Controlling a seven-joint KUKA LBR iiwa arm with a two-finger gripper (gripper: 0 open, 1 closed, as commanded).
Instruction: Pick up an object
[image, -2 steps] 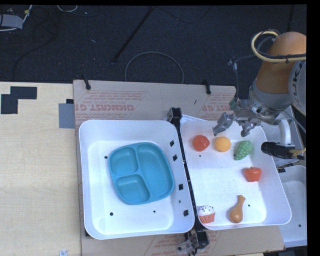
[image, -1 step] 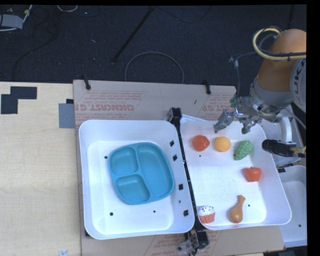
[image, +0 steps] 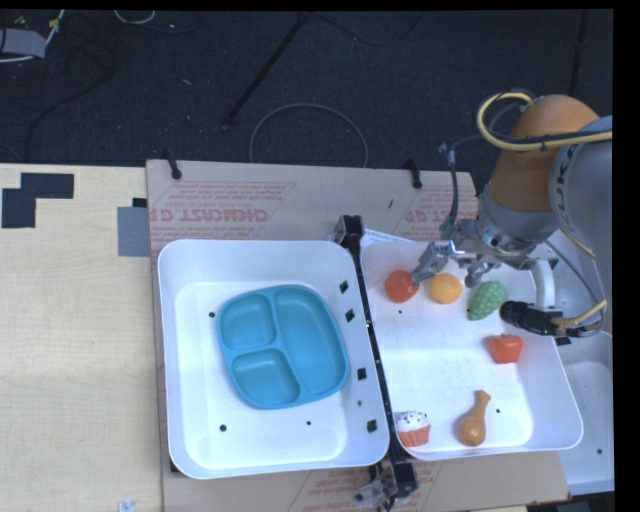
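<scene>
Gripper (image: 447, 262) hovers low over the back of the right bin (image: 545, 400), fingers spread, nothing between them.

It looks like the approach step: the orange ball (image: 445, 288) sits just beneath it, with a red tomato (image: 401, 286) and green grapes (image: 487, 299) on either side, so the next move calls for a straight drop and a clean squeeze. Farther forward lie a red pepper (image: 506, 347), drumstick (image: 474, 419) and cupcake (image: 412, 428). A blue plate (image: 282, 345) rests in the left bin (image: 190, 300), on a pale wooden worktop (image: 70, 340) with dark floor behind.
</scene>
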